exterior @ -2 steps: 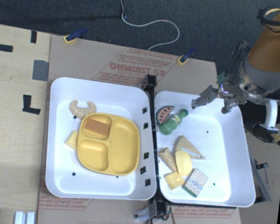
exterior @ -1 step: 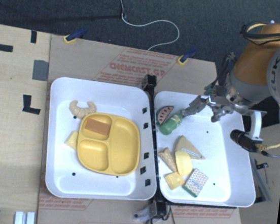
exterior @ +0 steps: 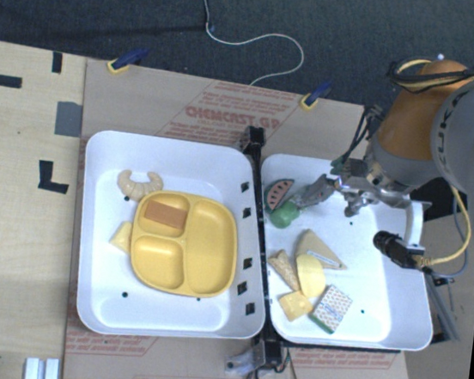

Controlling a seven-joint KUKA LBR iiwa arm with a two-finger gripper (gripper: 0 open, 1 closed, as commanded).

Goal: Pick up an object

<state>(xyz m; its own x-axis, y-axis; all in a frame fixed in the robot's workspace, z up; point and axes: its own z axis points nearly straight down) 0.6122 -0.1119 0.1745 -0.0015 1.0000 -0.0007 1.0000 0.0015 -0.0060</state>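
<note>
We see the gripper (exterior: 305, 198) reaching down into the far left part of the right bin (exterior: 393, 322), the grey arm with its orange band (exterior: 417, 104) coming in from the right. Its tip sits close beside a small green round piece (exterior: 282, 215) and a watermelon slice (exterior: 278, 193) with a red face and dark rind, both lying against the bin's left wall. We cannot tell whether the claw is spread or pressed together, and nothing shows between its tips. Nearer to us in the same bin lie several pale yellow wedge-shaped pieces (exterior: 311, 272), crowded together and touching, with a small patterned sponge-like block (exterior: 331, 308) with a green edge just to their right at the near side. The right half of this bin's floor is bare white. In the left bin (exterior: 97, 235) rests a yellow divided plate (exterior: 202, 253), with a brown flat piece (exterior: 165, 213) in its far left compartment. A tan croissant-shaped piece (exterior: 137, 183) lies just beyond the plate, and a small yellow wedge (exterior: 122, 235) lies against the plate's left rim. Both bins stand on a cardboard sheet (exterior: 222, 109), and a thin white cable (exterior: 257, 40) loops on the dark surface beyond.
</note>
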